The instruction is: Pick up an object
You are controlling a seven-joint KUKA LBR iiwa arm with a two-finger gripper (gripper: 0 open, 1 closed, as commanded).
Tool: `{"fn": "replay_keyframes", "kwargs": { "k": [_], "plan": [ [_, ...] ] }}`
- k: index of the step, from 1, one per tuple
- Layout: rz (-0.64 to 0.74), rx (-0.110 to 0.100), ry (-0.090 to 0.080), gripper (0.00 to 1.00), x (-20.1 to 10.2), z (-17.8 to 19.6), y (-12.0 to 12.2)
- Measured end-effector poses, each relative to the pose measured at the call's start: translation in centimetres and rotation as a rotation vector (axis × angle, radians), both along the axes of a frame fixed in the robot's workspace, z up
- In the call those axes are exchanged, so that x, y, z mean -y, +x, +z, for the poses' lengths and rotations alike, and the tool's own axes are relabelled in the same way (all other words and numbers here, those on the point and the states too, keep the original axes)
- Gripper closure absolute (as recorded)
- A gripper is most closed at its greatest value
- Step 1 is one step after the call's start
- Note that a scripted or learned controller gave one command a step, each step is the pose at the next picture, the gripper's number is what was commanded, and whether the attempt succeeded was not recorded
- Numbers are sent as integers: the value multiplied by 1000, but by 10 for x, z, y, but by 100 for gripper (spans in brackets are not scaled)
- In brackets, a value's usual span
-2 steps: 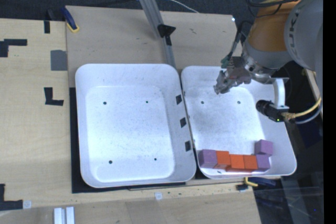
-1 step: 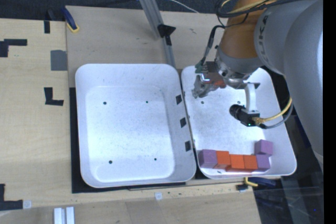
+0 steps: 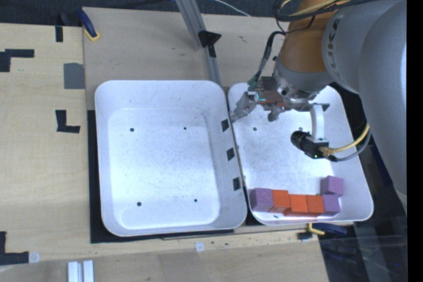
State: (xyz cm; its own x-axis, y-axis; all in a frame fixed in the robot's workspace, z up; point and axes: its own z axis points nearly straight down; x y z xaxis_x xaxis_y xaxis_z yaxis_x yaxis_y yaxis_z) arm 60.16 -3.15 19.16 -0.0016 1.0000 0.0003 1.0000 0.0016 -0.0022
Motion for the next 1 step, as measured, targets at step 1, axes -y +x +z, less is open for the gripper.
{"fn": "replay_keyframes", "kwargs": {
  "k": [1],
  "plan": [
    [4, 4, 1, 0, -35, 0, 42]
  ]
}}
